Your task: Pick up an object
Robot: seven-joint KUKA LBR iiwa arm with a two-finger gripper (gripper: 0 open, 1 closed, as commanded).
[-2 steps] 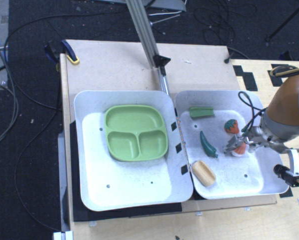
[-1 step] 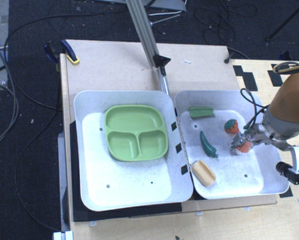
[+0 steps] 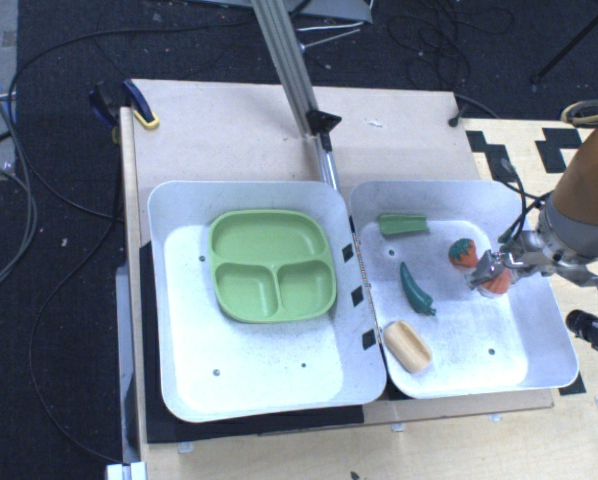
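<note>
Two white bins (image 3: 179,368) sitting side by side.
Gripper (image 3: 491,276) hovering over a round red toy (image 3: 463,253); its grip state is unclear.

Matt plastic tray (image 3: 274,265) (green, smooth).

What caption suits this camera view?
Gripper at an orange-red toy in the right bin; green tray in the left bin.

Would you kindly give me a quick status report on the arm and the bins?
Pincer low in right bin, beside red toy; grip unclear. Green pieces and tan bread lie apart, leftward. Green tray in left bin.
</note>
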